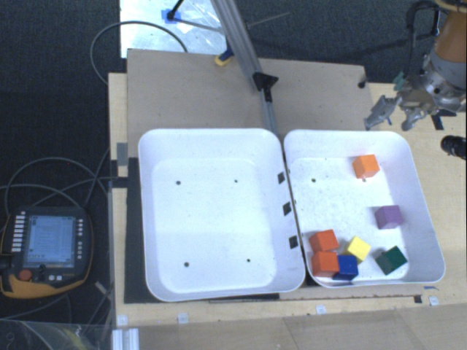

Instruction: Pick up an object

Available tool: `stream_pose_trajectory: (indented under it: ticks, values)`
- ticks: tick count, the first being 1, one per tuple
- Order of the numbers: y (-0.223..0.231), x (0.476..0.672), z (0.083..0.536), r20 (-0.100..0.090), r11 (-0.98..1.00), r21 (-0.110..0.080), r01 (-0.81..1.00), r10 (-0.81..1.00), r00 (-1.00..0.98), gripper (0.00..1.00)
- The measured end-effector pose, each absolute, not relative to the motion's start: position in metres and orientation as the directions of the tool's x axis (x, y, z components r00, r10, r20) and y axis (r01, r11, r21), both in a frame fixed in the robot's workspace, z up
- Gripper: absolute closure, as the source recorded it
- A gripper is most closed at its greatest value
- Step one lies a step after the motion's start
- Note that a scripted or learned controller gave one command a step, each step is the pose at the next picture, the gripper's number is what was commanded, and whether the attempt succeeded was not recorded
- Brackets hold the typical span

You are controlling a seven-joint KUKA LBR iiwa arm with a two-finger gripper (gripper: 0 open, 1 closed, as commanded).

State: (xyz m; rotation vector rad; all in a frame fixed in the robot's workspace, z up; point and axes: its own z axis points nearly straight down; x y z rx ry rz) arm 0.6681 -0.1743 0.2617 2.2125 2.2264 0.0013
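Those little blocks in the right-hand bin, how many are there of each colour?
Orange blocks: 3
Purple block: 1
Yellow block: 1
Blue block: 1
Green block: 1
Total: 7

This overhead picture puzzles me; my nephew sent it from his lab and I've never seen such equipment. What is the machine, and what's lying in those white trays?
One camera fixed above a bench looks down at a slant. At the upper right is a robot arm; its hand, open and holding nothing, hangs beyond the right bin. In that bin lie small blocks: an orange one, a purple one, and a cluster of two more orange, one yellow, one blue and one green. Beside it is the left bin. The handheld control screen lies at far left.
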Motion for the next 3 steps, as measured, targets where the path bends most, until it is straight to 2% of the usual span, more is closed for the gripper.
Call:
stream_pose_trajectory:
  ticks: [1, 3]
  values:
    - [-0.175, 0.668, 0.262, -0.002, 0.006, 0.002, 1.0, 1.0, -0.006, 0.0]
    - [-0.179, 0.658, 0.159, -0.001, 0.002, -0.001, 1.0, 1.0, -0.002, 0.0]
